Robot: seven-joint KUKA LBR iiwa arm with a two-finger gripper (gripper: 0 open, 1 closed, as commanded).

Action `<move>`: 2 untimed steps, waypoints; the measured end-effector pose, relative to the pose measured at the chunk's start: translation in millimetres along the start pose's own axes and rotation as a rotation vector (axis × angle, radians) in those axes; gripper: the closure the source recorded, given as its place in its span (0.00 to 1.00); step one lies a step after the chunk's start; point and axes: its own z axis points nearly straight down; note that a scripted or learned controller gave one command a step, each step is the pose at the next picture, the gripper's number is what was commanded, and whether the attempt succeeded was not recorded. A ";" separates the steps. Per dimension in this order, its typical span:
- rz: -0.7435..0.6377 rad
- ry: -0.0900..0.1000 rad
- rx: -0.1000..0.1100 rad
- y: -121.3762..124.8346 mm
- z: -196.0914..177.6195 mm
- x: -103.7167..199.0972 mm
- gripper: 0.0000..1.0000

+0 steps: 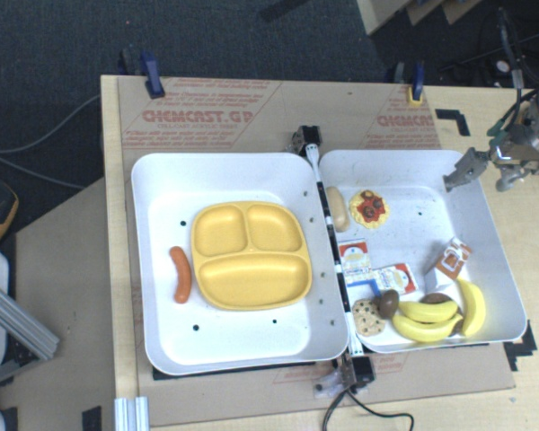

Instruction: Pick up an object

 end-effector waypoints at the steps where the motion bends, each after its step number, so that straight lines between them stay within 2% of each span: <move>1: 0.002 0.005 0.014 -37.2 125.2 -6.1 0.00; 2: -0.006 0.005 0.005 -24.3 177.9 64.0 0.00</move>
